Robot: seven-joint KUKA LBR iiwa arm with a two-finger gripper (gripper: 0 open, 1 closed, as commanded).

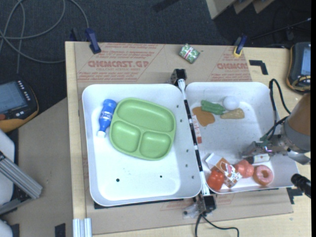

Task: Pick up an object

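The right bin (256, 95) holds a green pod (212, 106), a white ball (230, 102), a tan piece (233, 114) and an orange-brown piece (203, 117) near its far side. At its near edge lie a red tomato (216, 180), a small red-and-white carton (226, 172), a pinkish-red fruit (244, 169) and a pink doughnut (263, 175). My gripper (258, 153) reaches in from the right, low over the bin, just above and behind the pinkish-red fruit and the doughnut. Nothing is visibly held.
The left bin (98, 177) bears a green divided plate (142, 128) and a blue bottle (105, 115) lying beside it. A small green wrapped item (189, 53) sits on the bench behind the bins. Blue clamps (92, 41) hold the far edge.
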